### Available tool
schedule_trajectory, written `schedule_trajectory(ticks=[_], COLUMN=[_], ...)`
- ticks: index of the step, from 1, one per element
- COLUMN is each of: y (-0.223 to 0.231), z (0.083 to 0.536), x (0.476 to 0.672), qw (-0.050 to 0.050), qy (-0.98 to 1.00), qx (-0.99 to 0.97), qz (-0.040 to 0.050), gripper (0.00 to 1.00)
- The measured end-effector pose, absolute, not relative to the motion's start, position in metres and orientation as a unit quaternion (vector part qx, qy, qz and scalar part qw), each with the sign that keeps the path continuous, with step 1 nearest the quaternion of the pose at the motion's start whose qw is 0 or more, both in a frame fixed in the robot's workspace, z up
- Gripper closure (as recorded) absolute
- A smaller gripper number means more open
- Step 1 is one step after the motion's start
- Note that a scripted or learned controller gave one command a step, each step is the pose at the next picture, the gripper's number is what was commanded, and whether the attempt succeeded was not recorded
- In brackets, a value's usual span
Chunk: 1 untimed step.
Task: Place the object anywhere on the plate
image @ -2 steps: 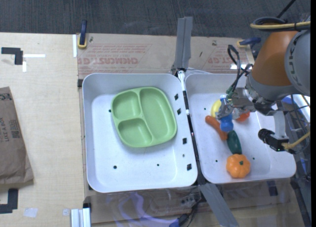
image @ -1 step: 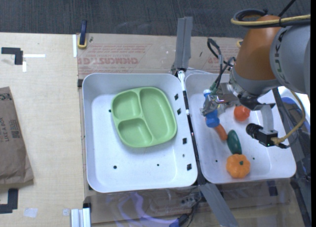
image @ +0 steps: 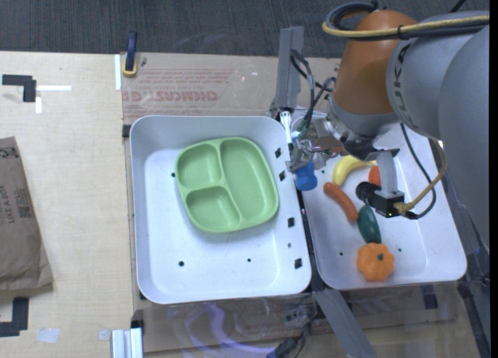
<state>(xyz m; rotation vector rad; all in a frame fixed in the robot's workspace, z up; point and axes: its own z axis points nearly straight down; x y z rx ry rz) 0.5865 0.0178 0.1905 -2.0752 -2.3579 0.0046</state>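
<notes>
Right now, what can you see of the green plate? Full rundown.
The green plate is pale green, looks like matte plastic, a rounded square with three compartments: one long section on the camera view's right, two smaller ones on the left. It lies flat but turned at an angle in the left white bin, toward the bin's far half. Nothing rests in any compartment, and nothing but the bin floor touches it.
</notes>
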Motion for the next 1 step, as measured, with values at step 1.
schedule_trajectory(ticks=[1], y=[0.0825], z=[0.1906], x=[0.5804], qw=[0.0], qy=[-0.76], qx=[-0.65], qz=[0.0016], gripper=[1.0])
